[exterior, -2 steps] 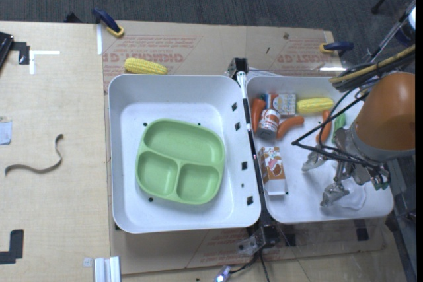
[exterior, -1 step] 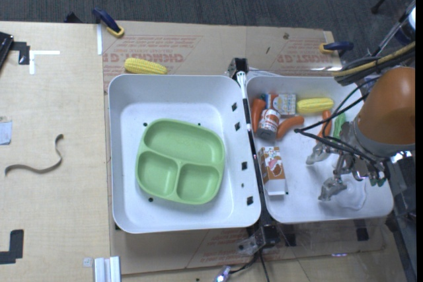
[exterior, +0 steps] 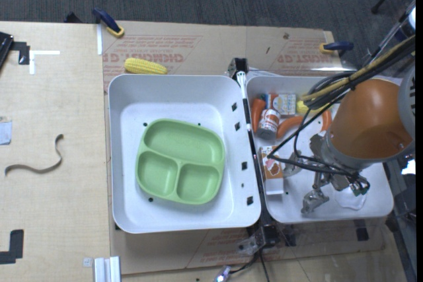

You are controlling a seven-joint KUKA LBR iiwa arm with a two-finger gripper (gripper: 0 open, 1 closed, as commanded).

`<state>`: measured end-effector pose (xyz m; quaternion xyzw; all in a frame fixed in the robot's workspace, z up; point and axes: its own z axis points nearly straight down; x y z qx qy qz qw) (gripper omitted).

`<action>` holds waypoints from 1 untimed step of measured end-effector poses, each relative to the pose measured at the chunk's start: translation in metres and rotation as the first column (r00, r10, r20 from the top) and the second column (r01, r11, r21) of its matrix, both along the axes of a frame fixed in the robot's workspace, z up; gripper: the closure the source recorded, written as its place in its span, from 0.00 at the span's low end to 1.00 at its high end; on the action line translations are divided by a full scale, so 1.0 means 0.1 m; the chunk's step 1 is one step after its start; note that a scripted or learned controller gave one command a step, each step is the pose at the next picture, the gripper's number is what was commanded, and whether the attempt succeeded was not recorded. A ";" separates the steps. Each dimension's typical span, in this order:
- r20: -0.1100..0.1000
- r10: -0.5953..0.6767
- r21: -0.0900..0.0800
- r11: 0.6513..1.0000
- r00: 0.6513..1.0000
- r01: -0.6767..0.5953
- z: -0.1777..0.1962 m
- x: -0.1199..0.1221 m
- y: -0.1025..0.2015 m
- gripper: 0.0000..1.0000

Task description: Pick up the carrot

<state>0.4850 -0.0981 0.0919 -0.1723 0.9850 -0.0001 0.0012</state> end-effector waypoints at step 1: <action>0.003 0.003 -0.001 1.000 1.000 -0.003 0.09 0.02 0.01 1.00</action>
